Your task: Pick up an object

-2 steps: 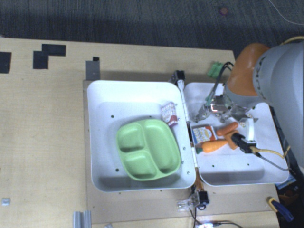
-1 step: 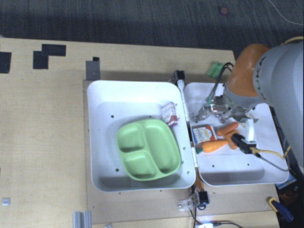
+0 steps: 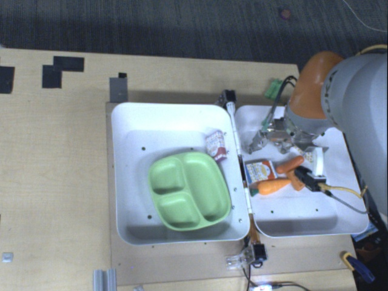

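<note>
over the right bin (image 3: 339, 220) the grey arm (image 3: 364, 102) reaches in from the right, orange band (image 3: 312, 83) above the wrist, gripper (image 3: 276, 139) hanging low in the bin's upper left part. gripper fingers look spread apart, metal tips pointing down-left, nothing seen between them. right bin holds a small printed pouch (image 3: 259, 171) with blue and orange label, lying flat near the bin's left wall. just right of it an orange carrot-shaped toy (image 3: 273, 187) lies below the pouch's corner, and a second orange piece (image 3: 292, 163) sits above it, nearer the gripper but apart from it. a dark object (image 3: 306, 179) lies beside the orange pieces, with a yellow cable (image 3: 342, 191) running off to the right. a white packet (image 3: 319, 160) sits under the arm's edge, partly hidden. left bin (image 3: 130, 132) holds a green divided plate (image 3: 189, 190), three compartments, slightly rotated, resting on the bin floor toward the lower right. a small red-and-white wrapper (image 3: 216, 144) lies above the plate near the left bin's right wall. both bins sit side by side on the tan desk (image 3: 54, 180); black tape marks (image 3: 60, 70) at the desk's upper left.
</note>
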